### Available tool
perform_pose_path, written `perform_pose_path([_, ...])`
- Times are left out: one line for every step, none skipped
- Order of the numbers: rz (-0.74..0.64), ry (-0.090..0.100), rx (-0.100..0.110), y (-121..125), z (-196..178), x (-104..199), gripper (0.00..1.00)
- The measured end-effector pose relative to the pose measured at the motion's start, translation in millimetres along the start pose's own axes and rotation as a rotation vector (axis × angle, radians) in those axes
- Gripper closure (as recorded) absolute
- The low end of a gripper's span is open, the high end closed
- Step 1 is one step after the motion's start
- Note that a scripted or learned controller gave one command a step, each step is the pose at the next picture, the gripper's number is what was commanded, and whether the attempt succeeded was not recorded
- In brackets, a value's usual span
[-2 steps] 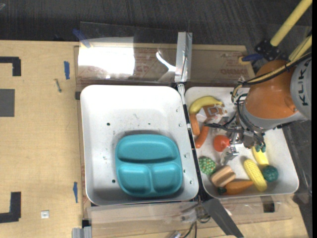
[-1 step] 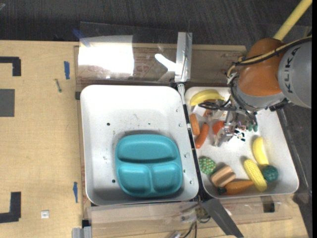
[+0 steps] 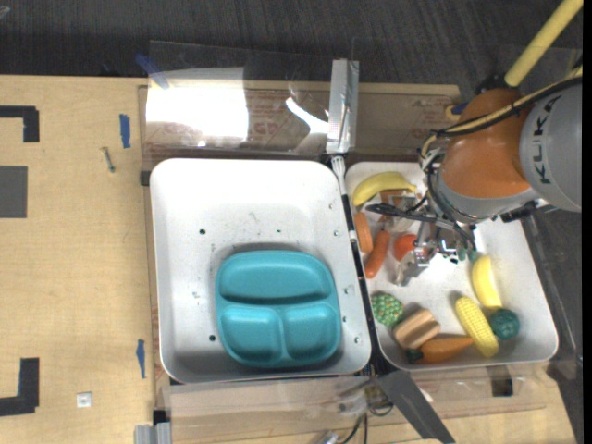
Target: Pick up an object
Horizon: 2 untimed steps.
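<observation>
Wooden bench (image 3: pixel 65 276) w/ two white bins side by side. Left bin (image 3: pixel 185 202) is holding a teal divided tray (image 3: pixel 277 308). Right bin (image 3: pixel 532 340) is holding toy food: banana (image 3: pixel 381 188), carrot (image 3: pixel 364 239), corn (image 3: pixel 474 324), hot dog bun (image 3: pixel 416 326), green piece (image 3: pixel 387 308). Gripper (image 3: pixel 421 259) is hanging over the bin's middle, near the carrot; can't tell its state. Nothing is looking lifted, so the pick seems not yet done. Bin's left wall is sitting close by; more open room is lying toward the right side.
</observation>
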<state>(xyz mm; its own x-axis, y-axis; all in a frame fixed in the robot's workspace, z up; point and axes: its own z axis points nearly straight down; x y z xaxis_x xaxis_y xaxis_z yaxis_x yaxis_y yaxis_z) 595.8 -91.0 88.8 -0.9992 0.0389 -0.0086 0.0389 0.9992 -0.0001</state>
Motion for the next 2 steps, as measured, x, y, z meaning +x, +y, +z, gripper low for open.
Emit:
perform_pose_path([0.023,-0.002,-0.001,0.2,-0.4,6.8,0.00])
perform_pose_path([0.113,-0.003,-0.001,-3.9,-0.7,14.9,0.00])
